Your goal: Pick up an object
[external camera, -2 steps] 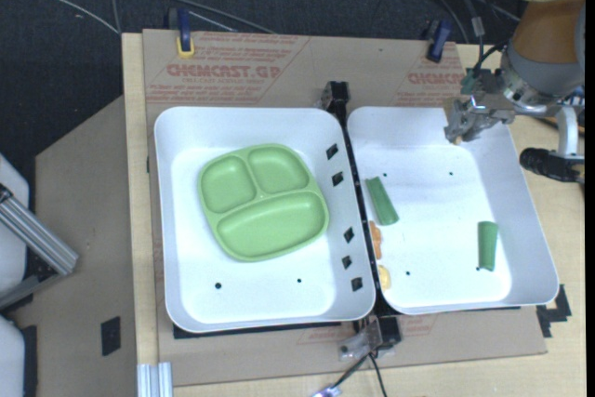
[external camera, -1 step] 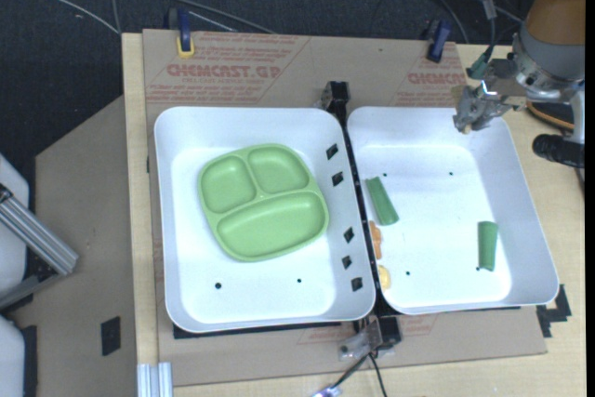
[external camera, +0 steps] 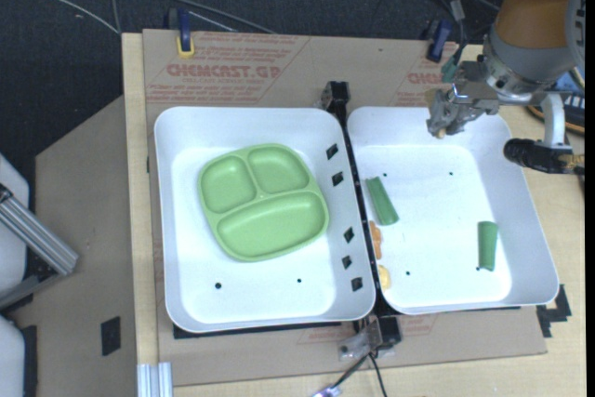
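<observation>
Small orange bits (external camera: pixel 376 242) lay at the near-left edge of the right bin (external camera: pixel 521 200), with one green stick (external camera: pixel 381 201) just beyond them and another green stick (external camera: pixel 487 244) near the right wall, both flat and untouched. Gripper (external camera: pixel 444 124) hung over the bin's far edge, well apart from both; nothing showed between its tips, opening unclear. Pick looked not started: approach, grasp and lift all left.

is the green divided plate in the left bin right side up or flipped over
Right side up. The green plate lies flat on the floor of the left bin, and its three hollow compartments face upward, with raised ridges dividing them.
</observation>
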Robot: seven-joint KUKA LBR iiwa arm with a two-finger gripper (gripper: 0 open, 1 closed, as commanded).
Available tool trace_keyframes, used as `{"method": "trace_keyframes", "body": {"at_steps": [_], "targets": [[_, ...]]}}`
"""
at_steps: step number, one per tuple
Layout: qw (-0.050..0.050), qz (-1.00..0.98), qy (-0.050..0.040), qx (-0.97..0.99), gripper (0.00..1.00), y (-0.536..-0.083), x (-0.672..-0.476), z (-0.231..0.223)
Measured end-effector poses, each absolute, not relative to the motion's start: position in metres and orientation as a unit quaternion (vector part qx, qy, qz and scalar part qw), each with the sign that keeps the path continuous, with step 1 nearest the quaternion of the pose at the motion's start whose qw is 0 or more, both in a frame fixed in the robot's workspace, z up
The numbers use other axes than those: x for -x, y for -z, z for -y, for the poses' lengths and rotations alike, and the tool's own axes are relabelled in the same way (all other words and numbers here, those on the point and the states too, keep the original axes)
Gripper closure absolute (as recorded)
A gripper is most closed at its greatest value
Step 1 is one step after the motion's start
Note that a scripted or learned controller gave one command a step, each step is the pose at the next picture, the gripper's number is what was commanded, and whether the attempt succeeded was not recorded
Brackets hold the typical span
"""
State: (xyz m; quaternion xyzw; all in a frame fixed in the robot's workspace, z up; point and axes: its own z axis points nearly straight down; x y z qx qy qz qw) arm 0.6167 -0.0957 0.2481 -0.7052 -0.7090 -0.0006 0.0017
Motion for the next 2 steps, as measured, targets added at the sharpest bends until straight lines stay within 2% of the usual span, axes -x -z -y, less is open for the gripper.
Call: {"method": "trace_keyframes", "body": {"at_steps": [1, 2], "targets": [[0.002, 0.708, -0.0003, 0.706, 1.00, -0.244, -0.604, 0.055], [0.002, 0.709, -0.0005, 0.705, 1.00, -0.235, -0.595, -0.004]]}}
